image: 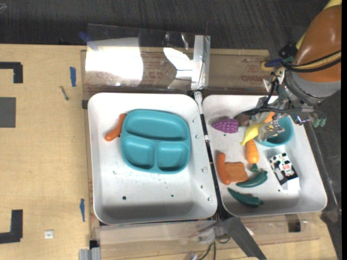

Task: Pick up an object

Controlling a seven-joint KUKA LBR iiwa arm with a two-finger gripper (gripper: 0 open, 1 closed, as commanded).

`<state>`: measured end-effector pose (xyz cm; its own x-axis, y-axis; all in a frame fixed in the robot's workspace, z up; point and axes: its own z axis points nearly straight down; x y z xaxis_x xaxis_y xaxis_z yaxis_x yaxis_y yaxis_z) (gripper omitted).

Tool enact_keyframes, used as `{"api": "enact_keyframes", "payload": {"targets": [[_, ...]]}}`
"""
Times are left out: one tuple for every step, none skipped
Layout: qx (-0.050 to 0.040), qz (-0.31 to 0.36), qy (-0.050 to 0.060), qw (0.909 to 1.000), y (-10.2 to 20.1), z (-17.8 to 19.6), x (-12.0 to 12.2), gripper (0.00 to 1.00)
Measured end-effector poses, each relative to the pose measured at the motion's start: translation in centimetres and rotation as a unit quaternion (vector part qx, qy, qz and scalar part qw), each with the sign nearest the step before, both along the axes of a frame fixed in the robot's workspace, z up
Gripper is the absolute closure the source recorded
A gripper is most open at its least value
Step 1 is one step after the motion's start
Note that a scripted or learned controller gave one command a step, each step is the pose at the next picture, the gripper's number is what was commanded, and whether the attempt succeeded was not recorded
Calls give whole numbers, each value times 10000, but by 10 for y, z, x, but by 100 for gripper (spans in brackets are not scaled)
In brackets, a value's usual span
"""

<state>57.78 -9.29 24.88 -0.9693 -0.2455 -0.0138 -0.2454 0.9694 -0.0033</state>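
Observation:
The right bin [314, 191] holds several toy foods. A purple bunch [226, 125] lies at its back left, with a yellow banana [249, 136] and an orange carrot [252, 152] just right of it. A teal cup [281, 138] sits at the back right. The gripper [267, 120] hangs low over the bin's back, right above the banana's upper end and the cup's left rim. The arm with its orange band [321, 37] comes in from the upper right. Nothing is visibly lifted.
Also in the right bin are an orange-brown toast piece [235, 170], a small orange sausage [220, 161], two green vegetables [252, 180] [246, 198] and a black-and-white block [283, 167]. The left bin [108, 199] holds a teal divided plate [156, 140] and an orange sausage [114, 129]. A clear plastic sheet [162, 64] lies behind the bins.

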Motion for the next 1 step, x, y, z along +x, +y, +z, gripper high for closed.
{"api": "enact_keyframes", "payload": {"targets": [[7, -248, 7, 9997, 13, 54, 91, 100]]}}
